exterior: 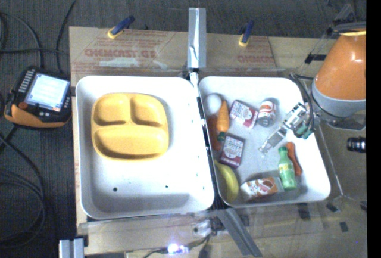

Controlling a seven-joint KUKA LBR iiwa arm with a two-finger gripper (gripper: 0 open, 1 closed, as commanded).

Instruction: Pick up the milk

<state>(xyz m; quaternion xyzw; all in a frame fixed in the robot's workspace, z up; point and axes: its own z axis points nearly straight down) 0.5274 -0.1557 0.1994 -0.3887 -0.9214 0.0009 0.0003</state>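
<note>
Claw (pixel 272 139) fingers are seen low over the right bin (pixel 309 182), right of the frame's middle, reaching in from the orange-banded arm (pixel 340 75) at the right edge. Whether the fingers are spread or pressed together cannot be told at this size; nothing is seen pinched between them.

Which item is the milk is not certain. Three small cartons are seen in the right bin: a red-and-white one (pixel 243 114) in the bin's upper middle, a darker one (pixel 232 150) below it, and one lying flat (pixel 261 188) near the bottom edge. The red-and-white carton is judged the likeliest milk, and it lies left of and above the claw, apart from it. A small can (pixel 267 112) sits just beside that carton, and a carrot (pixel 222 118) lies on its other side. A green bottle (pixel 287 171) stands below the claw.

The step in hand is judged to be the approach, with no grasp made. A shift toward the upper left would be called for, then a descent clear of the can.

The left bin (pixel 95 191) carries a yellow tray (pixel 131 126).
</note>
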